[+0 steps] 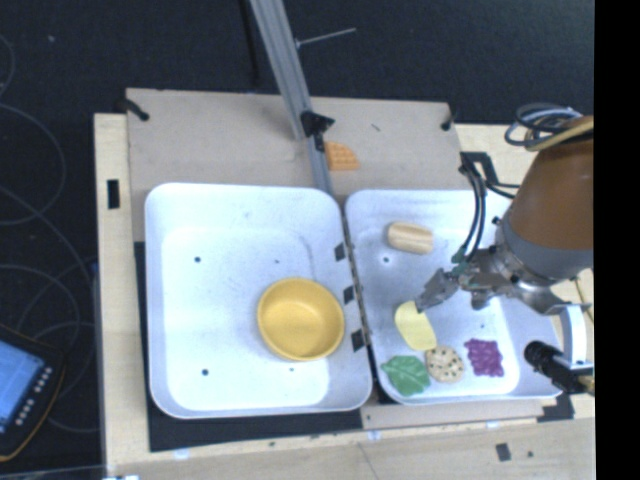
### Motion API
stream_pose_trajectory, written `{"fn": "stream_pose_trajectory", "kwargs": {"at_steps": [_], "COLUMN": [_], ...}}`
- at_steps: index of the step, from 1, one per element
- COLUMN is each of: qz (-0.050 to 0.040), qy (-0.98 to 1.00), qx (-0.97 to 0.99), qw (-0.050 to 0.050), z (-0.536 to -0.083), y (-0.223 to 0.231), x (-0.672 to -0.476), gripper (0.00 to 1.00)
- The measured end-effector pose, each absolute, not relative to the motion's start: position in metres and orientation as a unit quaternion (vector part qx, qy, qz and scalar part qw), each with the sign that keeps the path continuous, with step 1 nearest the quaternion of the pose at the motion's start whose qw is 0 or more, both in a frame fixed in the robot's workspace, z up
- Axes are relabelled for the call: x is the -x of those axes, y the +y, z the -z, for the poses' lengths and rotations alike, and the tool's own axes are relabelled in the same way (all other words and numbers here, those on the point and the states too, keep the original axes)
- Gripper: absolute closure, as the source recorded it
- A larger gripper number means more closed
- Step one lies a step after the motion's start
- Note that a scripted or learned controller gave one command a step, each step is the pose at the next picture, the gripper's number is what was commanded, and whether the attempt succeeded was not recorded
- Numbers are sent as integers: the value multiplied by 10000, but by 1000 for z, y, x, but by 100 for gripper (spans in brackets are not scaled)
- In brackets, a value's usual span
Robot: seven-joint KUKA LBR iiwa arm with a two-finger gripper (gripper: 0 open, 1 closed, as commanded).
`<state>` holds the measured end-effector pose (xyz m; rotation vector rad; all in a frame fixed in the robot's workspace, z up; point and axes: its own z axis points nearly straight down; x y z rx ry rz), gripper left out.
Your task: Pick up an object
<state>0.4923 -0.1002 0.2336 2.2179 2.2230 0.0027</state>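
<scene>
Five small things, one pale-yellow piece nearest the fingers

Five small items lie in the right bin (375, 218). A pale-yellow piece (414, 325) sits near the front, just under the gripper (436, 294), and looks like the likeliest target. Just in front of it are a green leaf (404, 372), a cookie (444, 364) and a purple bunch (485, 356), close together along the front wall. A tan roll (410, 236) lies apart toward the back. A yellow bowl (300, 318) rests in the left bin (180, 218).

To do the grasp well, I judge the gripper should centre over the yellow piece and come straight down, with its fingers straddling the narrower width. The cookie and leaf sit close, so a drift frontward risks nudging them or catching two things.

The arm (555, 208) reaches in from the right, its wrist angled down and leftward over the right bin. The fingers seem slightly apart with nothing between them, tips just beside the yellow piece's upper edge; contact is unclear.
</scene>
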Motion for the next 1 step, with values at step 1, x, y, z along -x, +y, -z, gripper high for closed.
{"fn": "stream_pose_trajectory", "kwargs": {"at_steps": [1], "qz": [-9], "qy": [7068], "qx": [-7074], "qw": [12], "z": [-234], "y": [-100], "x": [-492], "gripper": [0]}}
